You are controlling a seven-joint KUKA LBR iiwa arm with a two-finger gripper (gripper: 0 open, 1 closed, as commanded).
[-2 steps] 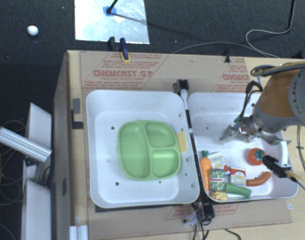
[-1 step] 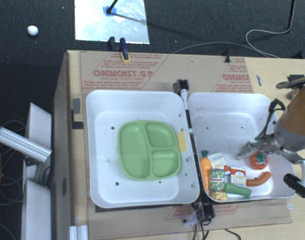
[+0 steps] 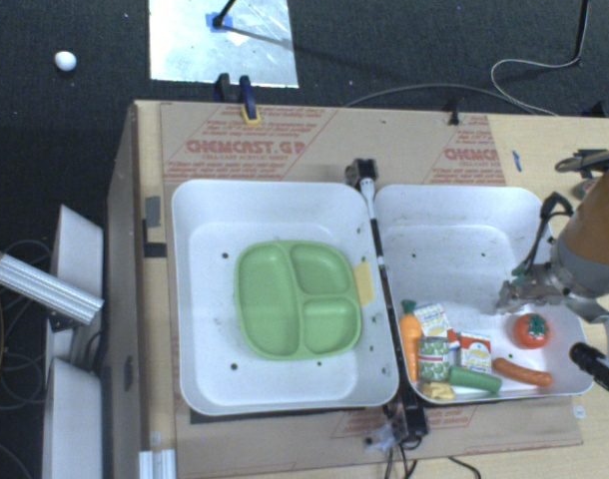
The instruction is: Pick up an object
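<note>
A: Starting left, what lies on the desk (image 3: 285, 138)?

B: A green plate (image 3: 297, 299) in the left bin (image 3: 205, 267). Right of that plate, in the right bin (image 3: 464, 218), play food is clustered: carrot (image 3: 411, 339), tomato (image 3: 530, 330), sausage (image 3: 521, 372).

A: Anything picked up?

B: Apparently not. The tool (image 3: 524, 292) hovers just beside the tomato; whether it is wide or narrow, I cannot tell.

The arm comes in from the right edge, and its orange band takes up most of what you can see of it over there, with the grey wrist section just below and left of that. It's angled down and leftward, ending in the gripper (image 3: 516, 297), which sits low on the right side of the view. Dark cabling loops up above the wrist. Too blurry to make out more at the tip.
</note>
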